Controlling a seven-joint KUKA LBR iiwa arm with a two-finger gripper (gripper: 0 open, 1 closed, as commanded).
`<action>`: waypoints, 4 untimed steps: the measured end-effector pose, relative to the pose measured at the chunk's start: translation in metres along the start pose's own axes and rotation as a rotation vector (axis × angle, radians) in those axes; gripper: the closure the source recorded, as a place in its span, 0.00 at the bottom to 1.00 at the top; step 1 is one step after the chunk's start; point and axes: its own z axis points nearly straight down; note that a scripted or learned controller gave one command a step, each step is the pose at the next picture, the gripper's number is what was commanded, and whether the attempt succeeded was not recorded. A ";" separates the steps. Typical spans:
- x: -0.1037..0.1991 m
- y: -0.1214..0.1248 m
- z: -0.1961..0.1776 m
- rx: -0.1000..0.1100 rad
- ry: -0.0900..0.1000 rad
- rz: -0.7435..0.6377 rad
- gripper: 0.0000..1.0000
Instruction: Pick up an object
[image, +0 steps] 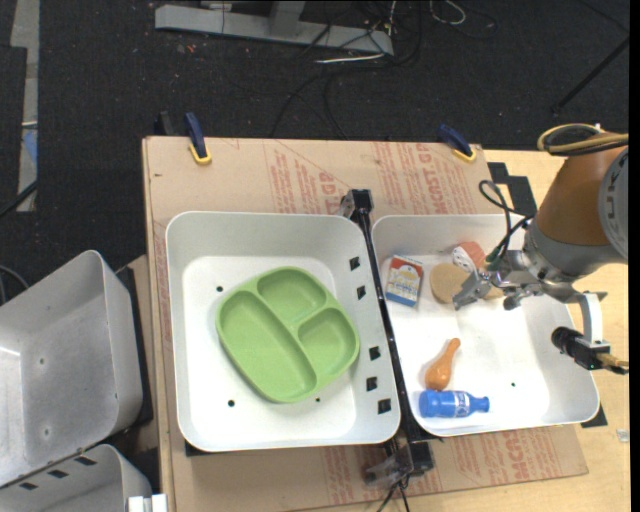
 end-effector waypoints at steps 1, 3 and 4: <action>0.000 0.002 -0.014 -0.007 -0.002 -0.001 1.00; -0.003 0.013 -0.095 -0.010 -0.003 -0.004 1.00; 0.054 0.016 -0.105 -0.006 0.000 -0.009 1.00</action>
